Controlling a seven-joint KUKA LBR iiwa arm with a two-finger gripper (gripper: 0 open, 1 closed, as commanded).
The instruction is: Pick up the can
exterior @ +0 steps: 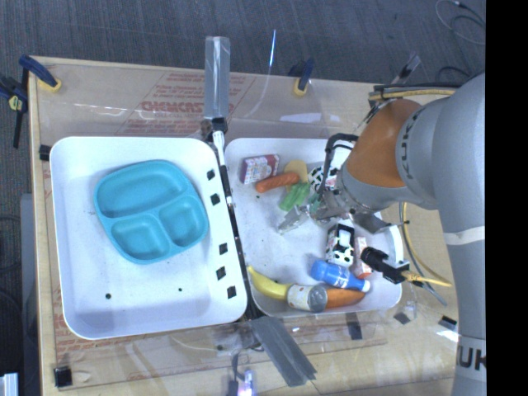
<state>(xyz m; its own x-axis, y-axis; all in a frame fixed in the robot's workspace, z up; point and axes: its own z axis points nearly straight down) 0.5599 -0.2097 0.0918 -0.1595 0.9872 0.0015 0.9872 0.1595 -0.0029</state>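
one claw was all i had, and it hung low over the middle of the right bin, at the end of my grey arm, which came in from the right with its orange band just above the wrist. whether the claw was spread or pressed together i could not tell, as the metal there was a blur against the bin's white floor. nothing showed pinched in it.

just beside the claw, on its far side, lay a green piece, and next to that an orange carrot. the can, red with a pale label, lay on its side past the carrot, in the far left corner of the same bin, a little apart from my claw and untouched.

nearer the camera sat a black-and-white spotted thing, then a blue bottle lying flat. along the near wall rested a banana, a grey-capped thing and an orange piece, all close together.

the left bin held a blue divided plate, well apart from me.
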